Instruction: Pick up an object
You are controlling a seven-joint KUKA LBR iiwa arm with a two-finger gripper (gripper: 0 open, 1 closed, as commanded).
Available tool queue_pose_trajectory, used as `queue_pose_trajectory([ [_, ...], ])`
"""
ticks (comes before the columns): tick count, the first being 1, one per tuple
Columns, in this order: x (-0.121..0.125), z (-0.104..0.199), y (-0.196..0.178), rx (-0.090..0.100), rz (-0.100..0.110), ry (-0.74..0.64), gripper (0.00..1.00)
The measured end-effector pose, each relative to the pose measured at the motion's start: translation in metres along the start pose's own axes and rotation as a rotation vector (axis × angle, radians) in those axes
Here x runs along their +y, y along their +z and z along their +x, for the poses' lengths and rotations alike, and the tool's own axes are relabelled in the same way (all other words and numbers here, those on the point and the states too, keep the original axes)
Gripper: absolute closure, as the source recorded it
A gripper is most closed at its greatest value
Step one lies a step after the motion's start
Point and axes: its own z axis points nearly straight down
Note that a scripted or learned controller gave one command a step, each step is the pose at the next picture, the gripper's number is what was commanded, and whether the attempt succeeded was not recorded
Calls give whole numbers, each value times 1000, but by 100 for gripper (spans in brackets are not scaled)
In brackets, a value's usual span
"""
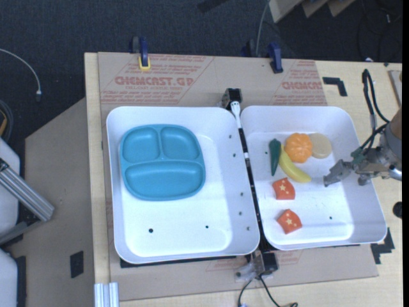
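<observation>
Gripper (348,170) sits low over the right side of the right bin (364,230), reaching in from the right edge. Its fingers appear spread apart, one tip toward the bin's centre and one further right, with nothing seen between them.

Nearest item, just left of the gripper: a yellow banana (293,169), small and curved. Its long axis runs diagonally, the lower end pointing toward the gripper, the upper end away and up.

Left and slightly below the gripper: a red cube-like piece (284,188) with an orange mark on its top face. Further down and left, a second red piece (289,221) of similar look.

Up and left of the gripper: a pale round object (321,146), touching an orange fruit (298,147), round and ribbed. Beyond the banana, a dark green pepper (275,155), slender, long axis near vertical in the view, narrow end downward.

Farthest left, in the left bin (121,235): a blue divided plate (163,161) with three compartments.
</observation>
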Motion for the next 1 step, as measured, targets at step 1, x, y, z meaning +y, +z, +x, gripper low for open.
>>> queue_pose_trajectory([
  [1, 1, 1, 43, 0, -1, 0, 0],
])
